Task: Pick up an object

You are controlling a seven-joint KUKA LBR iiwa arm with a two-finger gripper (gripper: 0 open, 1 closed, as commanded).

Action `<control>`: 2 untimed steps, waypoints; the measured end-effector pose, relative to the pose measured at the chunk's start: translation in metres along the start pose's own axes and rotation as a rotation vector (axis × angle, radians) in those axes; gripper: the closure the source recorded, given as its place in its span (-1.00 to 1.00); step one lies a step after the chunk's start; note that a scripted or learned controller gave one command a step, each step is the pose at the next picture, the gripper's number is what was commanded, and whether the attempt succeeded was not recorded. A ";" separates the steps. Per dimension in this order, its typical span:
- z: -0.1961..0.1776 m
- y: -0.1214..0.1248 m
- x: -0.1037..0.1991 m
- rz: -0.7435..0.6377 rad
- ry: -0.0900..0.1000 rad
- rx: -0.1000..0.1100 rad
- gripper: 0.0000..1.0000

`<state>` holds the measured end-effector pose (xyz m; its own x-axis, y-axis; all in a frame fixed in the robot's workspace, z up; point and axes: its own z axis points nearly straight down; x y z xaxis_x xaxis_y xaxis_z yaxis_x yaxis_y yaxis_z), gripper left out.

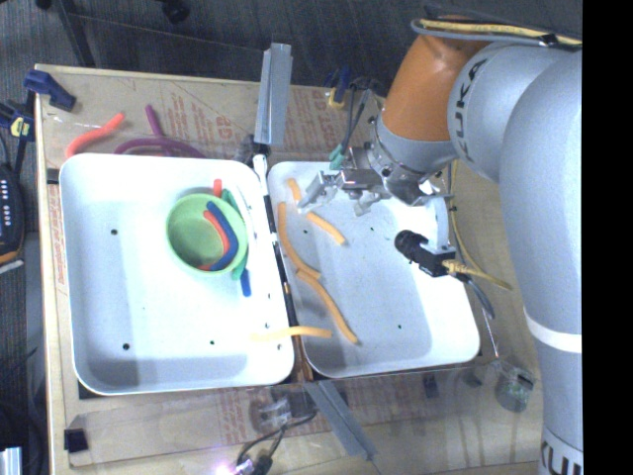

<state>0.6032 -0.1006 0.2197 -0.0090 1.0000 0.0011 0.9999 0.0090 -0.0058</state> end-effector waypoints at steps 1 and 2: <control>0.127 0.030 -0.042 -0.085 -0.002 -0.004 -1.00; 0.116 0.030 -0.043 -0.088 -0.007 -0.004 1.00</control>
<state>0.6328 -0.1436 0.1031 -0.0966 0.9953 -0.0051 0.9953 0.0966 -0.0023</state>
